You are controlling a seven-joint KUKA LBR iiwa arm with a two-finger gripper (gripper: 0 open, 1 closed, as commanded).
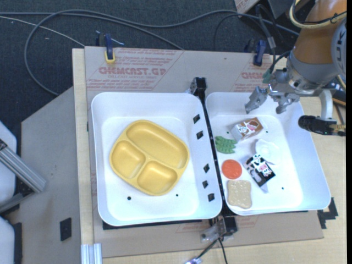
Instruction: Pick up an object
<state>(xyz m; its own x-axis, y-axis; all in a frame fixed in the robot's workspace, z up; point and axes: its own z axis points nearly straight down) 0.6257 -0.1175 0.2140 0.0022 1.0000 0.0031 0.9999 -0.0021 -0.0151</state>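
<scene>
The tool (270, 99) is hanging over the far rim of the right bin (308, 169), its two fingers spread apart with nothing between them, so it is released and carrying nothing. The arm (322, 32) is reaching in from beyond that bin's far right corner.

Taking the right bin as the landmark, every loose thing is lying inside it. Nearest the tool is the carton (247, 128), a small brown and white box lying in the bin's far half, toward the wall it shares with the left bin (104, 164). From the tool it is lying down toward the near edge and a little to the left, and its long axis is running roughly across the bin, tilted slightly. That is the relation I am judging the coming move to turn on: a short drop and a small shift toward the middle wall, with the fingers closing across the carton's short side.

Further toward the bin's near edge the leaf (225, 144), the red disc (232, 169) and the bread (240, 194) are lying along the shared wall, and the cow (259, 169) is sitting near the bin's centre beside a pale cup (267, 148).

The yellow tray (149, 157) is resting in the left bin, well apart from the tool. Both bins are sitting on the counter (82, 147)
</scene>
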